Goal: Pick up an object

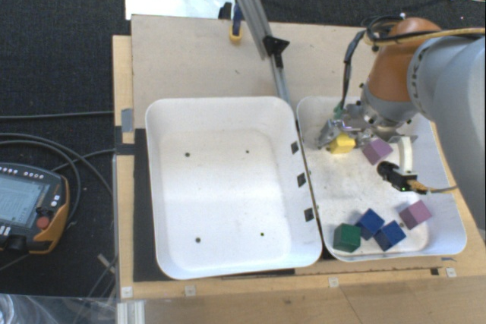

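At the near edge of the right bin [448, 243], a green cube [347, 237], two blue cubes [371, 222] [389, 234] and a purple cube [415, 214] are gathered in a loose row, well apart from the arm. Farther back, a second purple block [375, 151] is seen just beside the gripper [339, 134]. A yellow block [342, 143] lies at the gripper's tip, seemingly between its fingers, which appear narrowed around it, though lift off the bin floor cannot be confirmed. The block is judged to sit directly beneath the wrist, so a straight upward pull is what the grasp depends on. The left bin [163, 114] and a teach pendant [26, 205] are seen to the left.
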You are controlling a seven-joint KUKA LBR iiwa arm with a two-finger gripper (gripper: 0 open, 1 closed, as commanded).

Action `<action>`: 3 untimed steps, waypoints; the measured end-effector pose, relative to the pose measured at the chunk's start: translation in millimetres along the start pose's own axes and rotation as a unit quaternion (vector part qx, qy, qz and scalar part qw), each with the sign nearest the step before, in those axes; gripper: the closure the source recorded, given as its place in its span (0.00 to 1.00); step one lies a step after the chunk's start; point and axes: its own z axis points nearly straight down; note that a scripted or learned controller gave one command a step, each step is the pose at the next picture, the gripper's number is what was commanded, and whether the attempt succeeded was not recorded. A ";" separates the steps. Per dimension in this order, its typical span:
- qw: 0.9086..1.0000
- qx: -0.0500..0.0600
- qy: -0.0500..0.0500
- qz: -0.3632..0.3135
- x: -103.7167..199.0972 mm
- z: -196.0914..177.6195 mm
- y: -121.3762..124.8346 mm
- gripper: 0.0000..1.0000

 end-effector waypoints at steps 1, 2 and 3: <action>1.000 -0.005 0.000 0.000 -0.4 -16.1 2.7 1.00; 1.000 -0.008 0.000 -0.003 64.2 -108.0 23.4 1.00; 1.000 -0.004 0.001 -0.003 148.1 -102.7 41.1 1.00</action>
